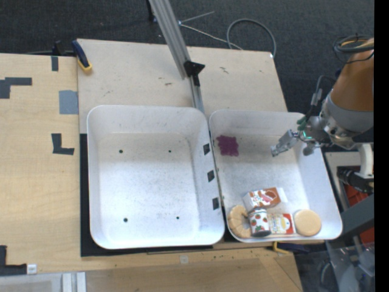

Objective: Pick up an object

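Observation:
In the right bin (316, 181), a small purple object (228, 145) lies near the back left. At the front of the bin there is a cluster: a red and white packet (264, 197), a small red-labelled can (259, 222), a tan cookie (238, 221) and a round tan disc (308, 222). My gripper (292, 151) hangs over the bin's back right part, to the right of the purple object and well behind the cluster. Its two fingers are spread apart with nothing between them.
The left bin (97, 163) sits next to the right one, sharing a raised wall in the middle. A slanted metal pole (173, 32) crosses the bench behind the bins. A blue and yellow tool (82, 56) lies at the back left.

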Robot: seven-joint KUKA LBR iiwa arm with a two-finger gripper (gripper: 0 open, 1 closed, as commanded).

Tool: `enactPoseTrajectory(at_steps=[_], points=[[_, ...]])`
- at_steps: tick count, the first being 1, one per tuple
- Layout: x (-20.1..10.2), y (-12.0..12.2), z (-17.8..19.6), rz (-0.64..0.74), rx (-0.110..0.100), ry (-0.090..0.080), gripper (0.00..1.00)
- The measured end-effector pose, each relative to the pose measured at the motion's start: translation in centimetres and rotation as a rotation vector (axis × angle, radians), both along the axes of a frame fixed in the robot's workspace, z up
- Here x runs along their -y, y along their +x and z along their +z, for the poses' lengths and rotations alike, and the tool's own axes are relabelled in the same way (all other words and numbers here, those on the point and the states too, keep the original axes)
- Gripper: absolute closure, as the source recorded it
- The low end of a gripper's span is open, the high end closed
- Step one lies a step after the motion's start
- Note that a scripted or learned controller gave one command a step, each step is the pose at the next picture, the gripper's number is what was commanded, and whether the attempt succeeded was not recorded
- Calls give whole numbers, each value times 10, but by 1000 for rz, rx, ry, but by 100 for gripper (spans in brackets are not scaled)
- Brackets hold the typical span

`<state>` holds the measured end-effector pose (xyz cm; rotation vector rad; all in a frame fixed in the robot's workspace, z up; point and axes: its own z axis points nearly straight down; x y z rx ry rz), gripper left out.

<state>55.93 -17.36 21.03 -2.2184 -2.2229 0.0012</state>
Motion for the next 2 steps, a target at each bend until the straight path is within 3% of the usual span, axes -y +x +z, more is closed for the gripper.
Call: enactPoseTrajectory(at_steps=[1, 2], points=[[1, -11, -53, -2, -6, 0, 0], [1, -3, -107, 0, -6, 1, 0]])
